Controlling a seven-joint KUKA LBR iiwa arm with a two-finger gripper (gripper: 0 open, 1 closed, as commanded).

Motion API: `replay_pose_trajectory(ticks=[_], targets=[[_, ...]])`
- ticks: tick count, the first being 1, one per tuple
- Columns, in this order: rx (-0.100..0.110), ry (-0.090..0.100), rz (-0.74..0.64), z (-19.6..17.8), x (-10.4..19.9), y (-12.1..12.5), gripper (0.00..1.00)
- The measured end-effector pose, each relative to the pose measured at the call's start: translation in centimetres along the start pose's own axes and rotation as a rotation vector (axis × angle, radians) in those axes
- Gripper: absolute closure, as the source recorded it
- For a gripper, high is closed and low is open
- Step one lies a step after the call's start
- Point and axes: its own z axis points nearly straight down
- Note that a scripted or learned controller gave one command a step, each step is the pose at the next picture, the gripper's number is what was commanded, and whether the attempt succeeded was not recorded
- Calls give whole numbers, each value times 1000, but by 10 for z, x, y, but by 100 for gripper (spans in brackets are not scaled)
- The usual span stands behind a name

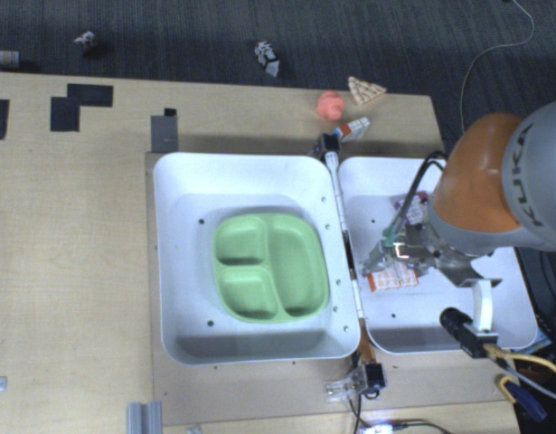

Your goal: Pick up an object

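Over the right bin (508,333), seen from above, the arm (494,188) reaches down with its gripper (397,251) low above a flat red-and-white packet (392,280). That packet lies on the bin floor just below the gripper, near the bin's left wall. How far the gripper is open cannot be told. Beside it, the left bin (178,242) holds a green divided tray (268,265).

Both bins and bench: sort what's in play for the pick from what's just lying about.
In play:
gripper
red-and-white packet under it
right bin

Lying about:
green divided tray in left bin
pink ball
patterned wedge
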Motion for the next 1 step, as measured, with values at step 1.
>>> replay_pose_trajectory(ticks=[1], targets=[[1, 0, -1, -11, 60, -4, 100]])
